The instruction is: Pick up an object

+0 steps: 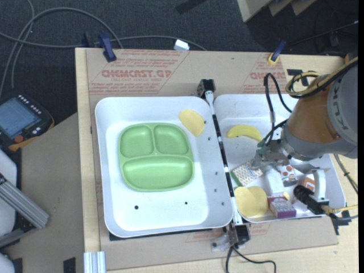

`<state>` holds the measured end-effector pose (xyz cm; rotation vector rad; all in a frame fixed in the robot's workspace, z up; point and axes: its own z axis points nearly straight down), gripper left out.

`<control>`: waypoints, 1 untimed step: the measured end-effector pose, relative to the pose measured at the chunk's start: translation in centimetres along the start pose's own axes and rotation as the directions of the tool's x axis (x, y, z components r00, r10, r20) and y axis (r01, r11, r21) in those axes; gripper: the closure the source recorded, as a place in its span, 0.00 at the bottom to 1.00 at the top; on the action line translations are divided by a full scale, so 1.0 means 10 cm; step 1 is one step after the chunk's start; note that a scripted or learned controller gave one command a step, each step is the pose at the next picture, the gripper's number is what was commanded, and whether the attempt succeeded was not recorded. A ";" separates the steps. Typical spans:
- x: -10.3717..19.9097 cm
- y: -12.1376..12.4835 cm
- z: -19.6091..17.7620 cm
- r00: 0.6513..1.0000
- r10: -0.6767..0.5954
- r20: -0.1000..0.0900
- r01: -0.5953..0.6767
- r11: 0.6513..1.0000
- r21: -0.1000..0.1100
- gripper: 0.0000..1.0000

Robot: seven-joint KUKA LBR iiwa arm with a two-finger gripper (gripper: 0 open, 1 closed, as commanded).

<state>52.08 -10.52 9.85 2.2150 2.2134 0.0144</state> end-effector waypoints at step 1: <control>-0.28 -0.07 -0.78 1.000 0.000 0.000 0.000 1.000 0.013 1.00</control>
